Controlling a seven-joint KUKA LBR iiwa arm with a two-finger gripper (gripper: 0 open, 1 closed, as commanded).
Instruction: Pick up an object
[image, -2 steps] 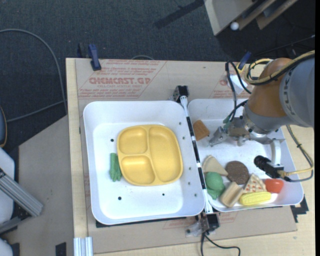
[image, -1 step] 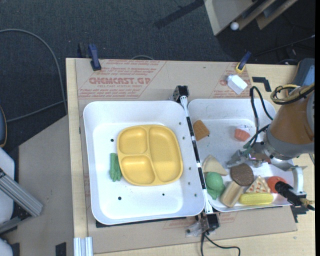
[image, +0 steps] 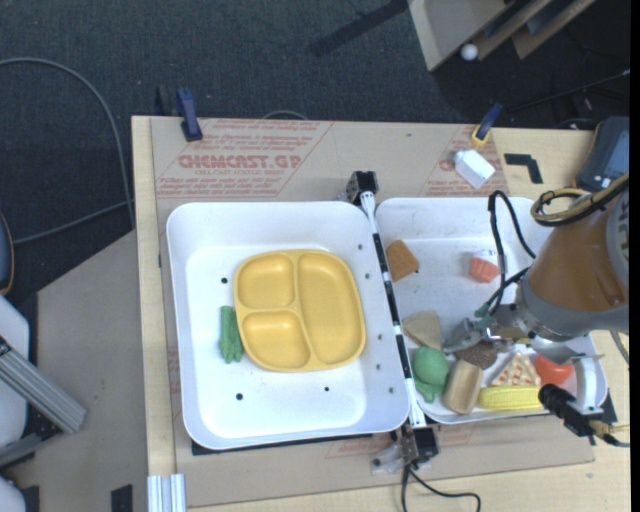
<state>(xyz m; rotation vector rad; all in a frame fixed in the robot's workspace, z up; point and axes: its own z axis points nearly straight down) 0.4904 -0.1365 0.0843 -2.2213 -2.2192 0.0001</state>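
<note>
the task names no one object, so any piece in the right shallow white bin (image: 440, 215) may be taken. the gripper (image: 478, 338) is low in the front half of this bin, over a dense heap of small play-food pieces. just under its tip there is a dark brown piece (image: 480, 354), and i judge this one is the target, but i am not sure. whether the fingers are apart or closed i cannot tell, because the metal tip is small and mixed with the objects under it; no object is seen between them.

around this place the pieces lie close, many touching: a tan wedge-shaped piece (image: 424, 328) to the left, a round green piece (image: 431, 366) at the front-left, a beige cylinder like a bread roll (image: 463, 386) beside it, a yellow corn cob (image: 510, 399) along the front wall, a triangular pizza slice (image: 517, 373) and a red-orange piece (image: 555, 370) under the arm. well apart, at the back of the bin, are a brown flat piece (image: 402, 260) and a small orange-pink piece (image: 484, 267).

to do this step well, i think the fingers should go down on both sides of a single piece, not on the border between two, because the crowded neighbours can block one finger or be pushed away. a slow straight lift will show if the hold is good.

the left white bin (image: 190, 300) holds a yellow divided plastic plate (image: 298, 308) and a green pod-like piece (image: 231, 334) just beside it.
</note>
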